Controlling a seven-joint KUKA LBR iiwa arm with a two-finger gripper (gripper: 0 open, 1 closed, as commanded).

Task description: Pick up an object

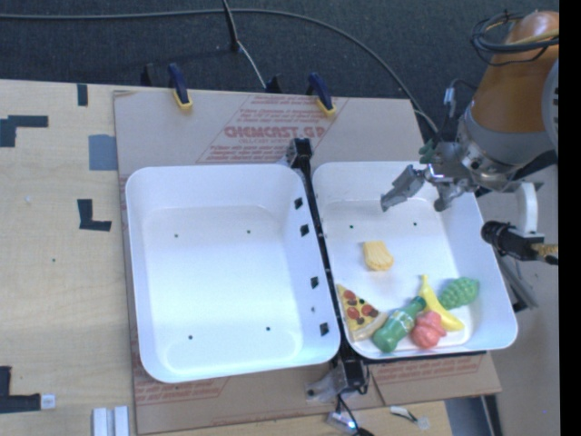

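My gripper (420,194) hangs over the far part of the right bin (340,193), its two fingers spread apart with nothing between them. A small yellow piece (378,256) lies alone in the bin's middle, below and left of the gripper. Along the bin's near edge lie a pizza slice toy (357,312), a green bottle-shaped toy (397,326), a yellow banana (437,305), a red toy (427,332) and a green bumpy toy (458,292), packed close together.
The left bin (145,234) sits beside the right one, joined by a black divider (313,243). Two blue-yellow clamps (180,87) (320,94) hold the cardboard sheet at the back. Cables run across the dark floor behind.
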